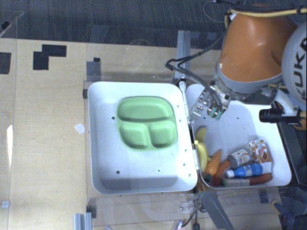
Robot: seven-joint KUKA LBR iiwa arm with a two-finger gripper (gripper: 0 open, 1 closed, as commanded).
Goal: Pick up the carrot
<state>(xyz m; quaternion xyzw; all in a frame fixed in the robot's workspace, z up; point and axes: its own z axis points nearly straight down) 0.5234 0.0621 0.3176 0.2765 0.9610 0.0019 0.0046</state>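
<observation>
Gripper (209, 104) hovers over the right bin's (240, 123) far-left part, its grip unreadable; carrot (214, 160) lies untouched at the near-left, beside the banana (201, 153). Pick not started.

Two shallow white bins sit side by side on the bench, the left bin (98, 143) holding one green three-compartment tray (146, 122). The right bin (249, 116) holds one carrot (213, 160), one banana (201, 150), one can (238, 156), one blue-and-white bottle (245, 171), one small carton (259, 151) and one reddish sausage-shaped item (249, 179).
</observation>
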